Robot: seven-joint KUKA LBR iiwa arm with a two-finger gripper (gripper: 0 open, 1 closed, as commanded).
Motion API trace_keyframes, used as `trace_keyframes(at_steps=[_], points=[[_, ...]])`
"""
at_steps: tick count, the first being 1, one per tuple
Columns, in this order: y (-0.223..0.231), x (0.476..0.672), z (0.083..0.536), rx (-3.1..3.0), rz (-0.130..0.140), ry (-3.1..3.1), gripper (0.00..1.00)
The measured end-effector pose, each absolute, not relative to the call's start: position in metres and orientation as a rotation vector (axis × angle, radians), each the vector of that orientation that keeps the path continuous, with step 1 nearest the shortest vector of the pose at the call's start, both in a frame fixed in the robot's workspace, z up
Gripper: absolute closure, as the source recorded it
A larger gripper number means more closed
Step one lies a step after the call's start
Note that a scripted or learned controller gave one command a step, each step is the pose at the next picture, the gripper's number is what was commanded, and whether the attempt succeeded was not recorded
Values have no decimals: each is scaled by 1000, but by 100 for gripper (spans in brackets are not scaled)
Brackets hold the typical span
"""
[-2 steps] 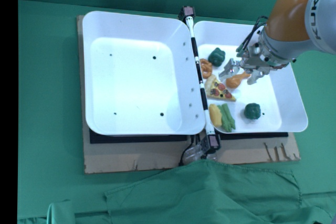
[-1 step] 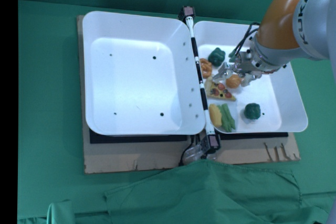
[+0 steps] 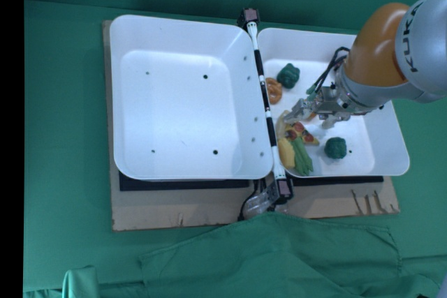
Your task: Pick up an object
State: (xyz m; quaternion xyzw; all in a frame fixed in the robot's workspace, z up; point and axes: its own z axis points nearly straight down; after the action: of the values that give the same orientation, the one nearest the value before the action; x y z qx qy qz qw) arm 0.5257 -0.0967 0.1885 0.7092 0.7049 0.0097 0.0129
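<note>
My gripper hangs low over the middle of the right bin, reaching in from the right. Just below and left of its tip lie a pizza slice, a yellow banana and green beans, bunched near the bin's left wall. A dark green broccoli sits at the back of that bin, with an orange pretzel beside it. Another green broccoli lies toward the front right. Nothing shows between the gripper and the toys.
The left bin stands beside the right one, split from it by a black and white divider bar. Green cloth bunches up at the front of the bench.
</note>
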Motion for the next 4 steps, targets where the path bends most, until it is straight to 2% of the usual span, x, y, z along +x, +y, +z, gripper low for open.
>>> trace_keyframes(at_steps=[1, 2, 3, 4], points=[[-97, 528, 202, 2206, 37, 2192, 100], [-147, 566, 189, 2222, 4, 2210, 100], [-134, 561, 197, 2220, 4, 2217, 100], [-134, 561, 197, 2222, 3, 2215, 0]])
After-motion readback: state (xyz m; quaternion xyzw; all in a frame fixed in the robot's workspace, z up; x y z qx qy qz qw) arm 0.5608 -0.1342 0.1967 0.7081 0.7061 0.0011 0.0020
